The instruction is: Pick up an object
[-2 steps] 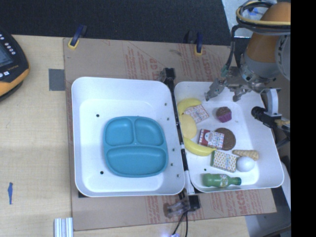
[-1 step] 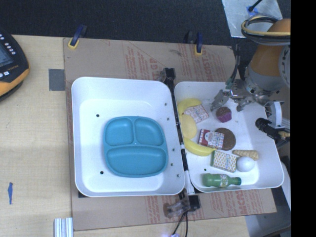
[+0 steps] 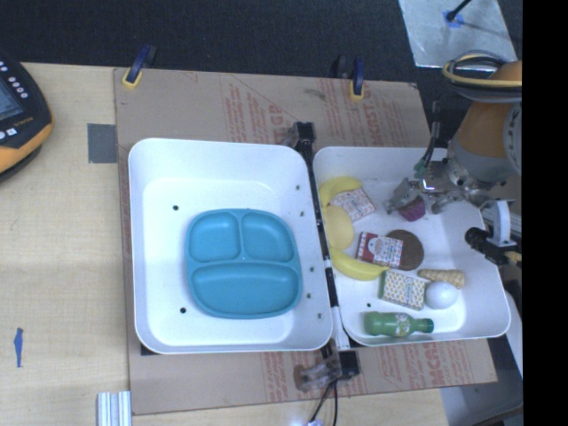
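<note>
Your claw (image 3: 415, 195) sits low in the right bin (image 3: 493, 327), at its far side, straddling a small dark purple thing (image 3: 412, 209); the fingers (image 3: 397, 201) look spread either side of it, released, nothing clamped yet. That purple piece is too small to give you a long axis. Judging by the pose, it's the pick target, and the arm (image 3: 484, 127) comes in from the right so the claw meets it from above. Other toys crowd the bin: a banana (image 3: 340, 238) curving along the left wall, long axis running near to far, and a green bottle (image 3: 397, 325) lying flat on its side, cap end pointing right. The left bin (image 3: 146, 238) holds a blue divided plate (image 3: 242, 263) on the bench (image 3: 62, 264).
</note>
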Robot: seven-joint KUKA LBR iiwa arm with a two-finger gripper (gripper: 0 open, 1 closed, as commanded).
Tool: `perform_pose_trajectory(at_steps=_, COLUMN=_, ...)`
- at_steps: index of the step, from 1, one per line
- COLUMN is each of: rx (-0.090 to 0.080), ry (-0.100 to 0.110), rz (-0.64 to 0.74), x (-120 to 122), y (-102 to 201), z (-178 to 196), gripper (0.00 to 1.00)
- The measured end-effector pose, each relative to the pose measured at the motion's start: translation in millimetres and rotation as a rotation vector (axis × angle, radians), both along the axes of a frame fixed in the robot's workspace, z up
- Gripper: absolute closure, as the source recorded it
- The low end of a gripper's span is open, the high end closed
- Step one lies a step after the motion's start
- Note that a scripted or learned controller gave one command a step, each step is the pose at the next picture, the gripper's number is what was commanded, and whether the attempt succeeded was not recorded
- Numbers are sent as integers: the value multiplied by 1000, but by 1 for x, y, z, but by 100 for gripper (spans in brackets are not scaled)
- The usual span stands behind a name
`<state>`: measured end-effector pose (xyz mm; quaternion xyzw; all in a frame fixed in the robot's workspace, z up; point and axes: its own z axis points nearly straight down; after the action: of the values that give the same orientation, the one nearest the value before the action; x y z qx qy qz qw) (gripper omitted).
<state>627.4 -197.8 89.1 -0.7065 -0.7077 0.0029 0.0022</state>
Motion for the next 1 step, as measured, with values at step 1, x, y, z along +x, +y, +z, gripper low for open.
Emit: perform_pose_trajectory(at_steps=1, rx=2, ry=2, rz=-1, x=-70, y=-7, z=2, gripper=0)
